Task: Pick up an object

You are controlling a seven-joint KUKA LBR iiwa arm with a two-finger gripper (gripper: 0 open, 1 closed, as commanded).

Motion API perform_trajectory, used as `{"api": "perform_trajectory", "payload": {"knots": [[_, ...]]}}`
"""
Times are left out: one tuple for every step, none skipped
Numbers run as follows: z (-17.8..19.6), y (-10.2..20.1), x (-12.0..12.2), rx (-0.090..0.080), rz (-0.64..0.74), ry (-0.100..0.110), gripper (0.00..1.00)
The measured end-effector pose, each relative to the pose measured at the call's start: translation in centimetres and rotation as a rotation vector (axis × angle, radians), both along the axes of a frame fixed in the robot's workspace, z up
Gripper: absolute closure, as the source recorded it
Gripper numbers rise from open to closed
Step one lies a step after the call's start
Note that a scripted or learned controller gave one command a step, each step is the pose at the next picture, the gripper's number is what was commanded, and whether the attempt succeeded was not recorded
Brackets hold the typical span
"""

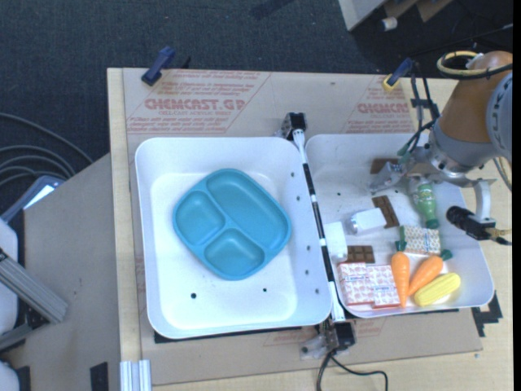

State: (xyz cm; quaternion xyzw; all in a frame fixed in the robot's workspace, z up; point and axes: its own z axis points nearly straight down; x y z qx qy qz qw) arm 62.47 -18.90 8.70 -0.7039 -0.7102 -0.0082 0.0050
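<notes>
Jaws state: cannot tell; gripper (404, 172) low over upper part of right bin (326, 149). Near edge, lower right: yellow corn (437, 289), two carrots (412, 274), red-patterned packet (370, 285). Farther up: brown bar (387, 211), green bottle (425, 200) beside wrist. Left bin (155, 218): blue divided plate (231, 222), centre frame.

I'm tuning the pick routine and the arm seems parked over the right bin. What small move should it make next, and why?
Probably a short descent onto the green bottle, which lies just below the gripper in the right bin. The gripper sits over the bin's upper part with nothing visibly between its fingers, and the bottle looks like the nearest item, standing a little apart from the carrots.
</notes>
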Motion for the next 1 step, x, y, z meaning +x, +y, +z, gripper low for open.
{"api": "perform_trajectory", "payload": {"knots": [[-0.2, 5.96, 4.24, -0.018, -0.008, 0.002, 0.0]]}}
